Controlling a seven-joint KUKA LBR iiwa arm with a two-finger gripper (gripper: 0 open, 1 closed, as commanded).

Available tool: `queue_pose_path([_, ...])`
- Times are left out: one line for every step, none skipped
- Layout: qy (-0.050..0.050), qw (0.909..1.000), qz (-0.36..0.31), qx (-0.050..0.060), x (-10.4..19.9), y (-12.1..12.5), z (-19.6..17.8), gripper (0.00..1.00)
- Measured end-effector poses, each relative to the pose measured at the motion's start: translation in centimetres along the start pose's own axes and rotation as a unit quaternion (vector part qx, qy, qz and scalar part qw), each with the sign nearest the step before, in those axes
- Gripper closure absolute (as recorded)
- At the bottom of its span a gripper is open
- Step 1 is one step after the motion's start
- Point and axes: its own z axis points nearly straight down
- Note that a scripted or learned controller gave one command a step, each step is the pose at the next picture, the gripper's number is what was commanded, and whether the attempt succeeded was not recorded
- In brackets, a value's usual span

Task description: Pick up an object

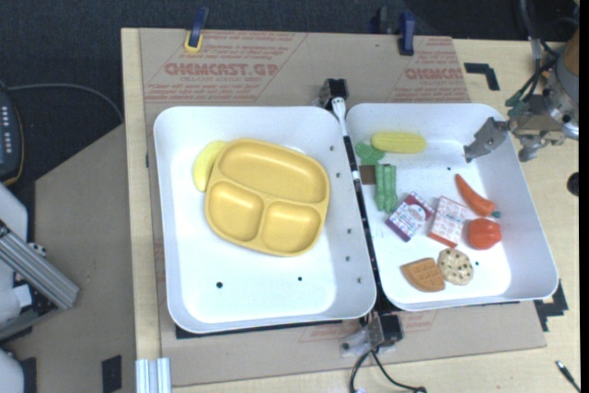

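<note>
Fingers [482, 143] of the gripper [504, 143] stand apart with nothing between them, over the right bin's [538, 239] far right corner. Nearest in that bin lies an orange carrot [473, 195], with a red tomato [484, 234] just below it. Two small packets [428, 218] sit mid-bin, a cookie [455, 266] and cracker [423, 275] near the front edge, a corn cob [398, 142] and green piece [385, 187] along the left side. A yellow divided tray [265, 196] fills the left bin [184, 281].

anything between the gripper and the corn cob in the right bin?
No. In the camera view, the stretch of right bin floor from the gripper across to the corn cob is bare white; the carrot lies below that line.
</note>
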Motion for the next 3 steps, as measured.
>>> queue_pose_path([-0.001,1.0000,-0.002,-0.007,0.0,0.3,-0.7,0.00])
queue_pose_path([0.000,1.0000,-0.001,-0.003,-0.3,-0.6,4.2,0.00])
queue_pose_path([0.000,1.0000,-0.001,-0.003,-0.2,-1.7,9.5,0.00])
